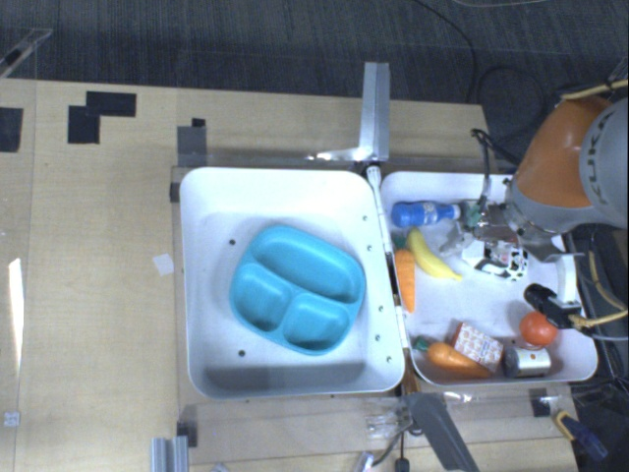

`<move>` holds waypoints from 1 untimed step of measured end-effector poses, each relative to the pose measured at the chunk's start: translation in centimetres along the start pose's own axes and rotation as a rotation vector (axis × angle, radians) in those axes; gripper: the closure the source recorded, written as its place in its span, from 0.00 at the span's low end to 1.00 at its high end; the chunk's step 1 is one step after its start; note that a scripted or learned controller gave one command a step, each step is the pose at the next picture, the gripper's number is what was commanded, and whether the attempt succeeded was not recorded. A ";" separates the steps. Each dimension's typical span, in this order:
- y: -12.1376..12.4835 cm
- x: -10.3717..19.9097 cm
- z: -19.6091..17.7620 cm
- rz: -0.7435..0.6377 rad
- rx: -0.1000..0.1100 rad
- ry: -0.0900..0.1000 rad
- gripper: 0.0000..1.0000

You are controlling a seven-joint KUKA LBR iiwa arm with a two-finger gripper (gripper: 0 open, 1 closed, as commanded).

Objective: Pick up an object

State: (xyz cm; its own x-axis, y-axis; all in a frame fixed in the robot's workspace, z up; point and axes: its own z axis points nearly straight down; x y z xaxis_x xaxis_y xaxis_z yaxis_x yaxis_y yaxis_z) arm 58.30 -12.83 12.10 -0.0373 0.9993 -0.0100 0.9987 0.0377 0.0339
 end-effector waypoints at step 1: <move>0.1 -0.1 -1.1 0.001 -0.003 -0.004 1.00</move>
State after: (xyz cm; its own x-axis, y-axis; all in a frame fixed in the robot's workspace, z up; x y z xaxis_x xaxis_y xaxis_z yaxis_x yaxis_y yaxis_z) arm 58.39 -12.95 13.24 -0.0361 0.9992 -0.0144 0.9986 0.0367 0.0374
